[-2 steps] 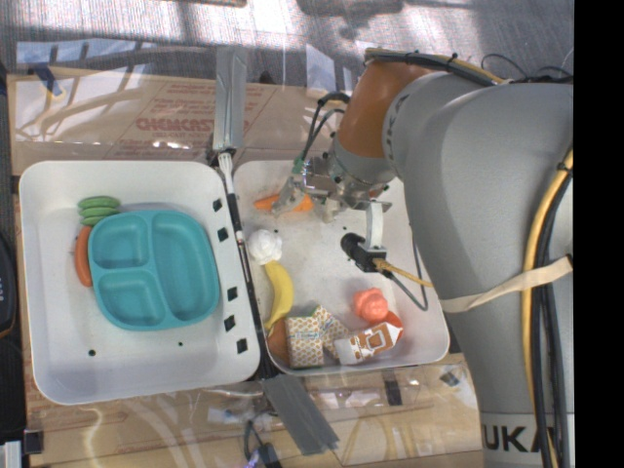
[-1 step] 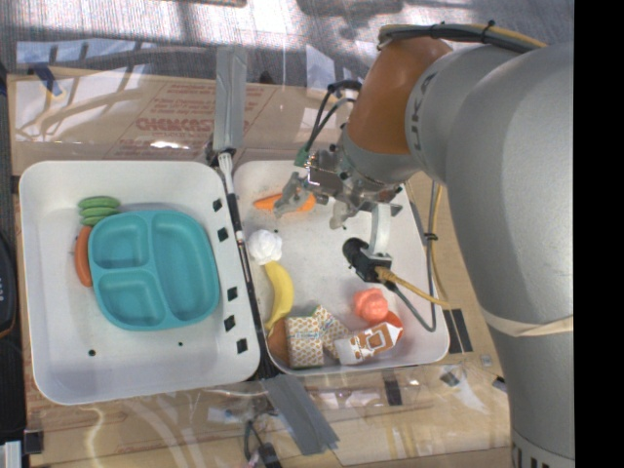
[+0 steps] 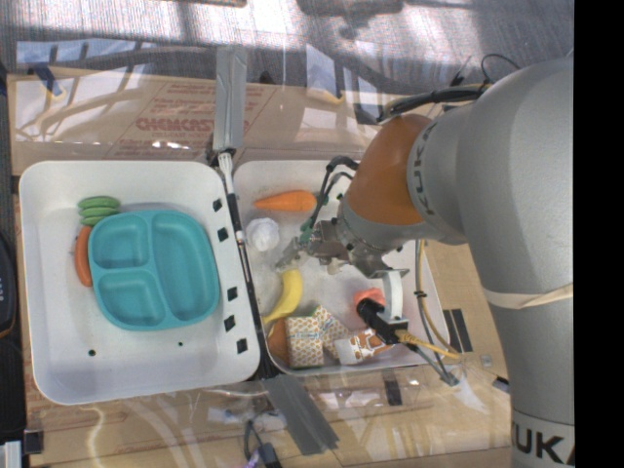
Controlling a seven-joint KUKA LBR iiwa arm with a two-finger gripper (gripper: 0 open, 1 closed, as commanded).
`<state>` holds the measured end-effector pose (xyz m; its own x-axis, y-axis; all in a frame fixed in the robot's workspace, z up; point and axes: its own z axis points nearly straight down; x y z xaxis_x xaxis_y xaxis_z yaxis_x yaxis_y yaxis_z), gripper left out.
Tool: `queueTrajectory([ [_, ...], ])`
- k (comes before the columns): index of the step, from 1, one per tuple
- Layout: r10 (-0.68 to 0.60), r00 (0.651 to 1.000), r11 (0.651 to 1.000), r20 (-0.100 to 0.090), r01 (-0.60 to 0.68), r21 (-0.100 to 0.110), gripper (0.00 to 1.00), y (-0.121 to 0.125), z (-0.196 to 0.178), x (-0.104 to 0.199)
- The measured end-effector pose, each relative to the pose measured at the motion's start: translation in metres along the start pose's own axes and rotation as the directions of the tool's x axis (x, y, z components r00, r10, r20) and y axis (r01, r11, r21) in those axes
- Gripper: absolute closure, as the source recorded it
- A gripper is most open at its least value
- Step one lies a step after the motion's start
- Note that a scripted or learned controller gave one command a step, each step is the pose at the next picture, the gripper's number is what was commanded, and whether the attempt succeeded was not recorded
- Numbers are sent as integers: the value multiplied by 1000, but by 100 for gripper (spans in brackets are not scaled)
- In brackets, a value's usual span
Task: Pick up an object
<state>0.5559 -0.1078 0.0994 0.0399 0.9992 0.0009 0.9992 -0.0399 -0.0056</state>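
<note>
Gripper [image 3: 310, 247] low in right bin [image 3: 322, 170]; can't tell its grip state, nothing seen held. Banana [image 3: 285, 297] just below-left, long axis running diagonally away. White ball [image 3: 262, 233] just left; carrot [image 3: 286, 201] above.

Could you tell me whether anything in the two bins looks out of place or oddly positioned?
Yes: in the left bin, the teal tray lies partly over an orange carrot and a green item, which stick out from beneath its edge.
</note>
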Motion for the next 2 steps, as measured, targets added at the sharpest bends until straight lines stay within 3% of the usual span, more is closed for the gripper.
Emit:
queueTrajectory([
  [1, -2, 1000, 1000, 1, 2, -1, 100, 1, -10, 0],
  [2, -182, 983, 983, 1, 182, -8, 100, -18, 6, 1],
])
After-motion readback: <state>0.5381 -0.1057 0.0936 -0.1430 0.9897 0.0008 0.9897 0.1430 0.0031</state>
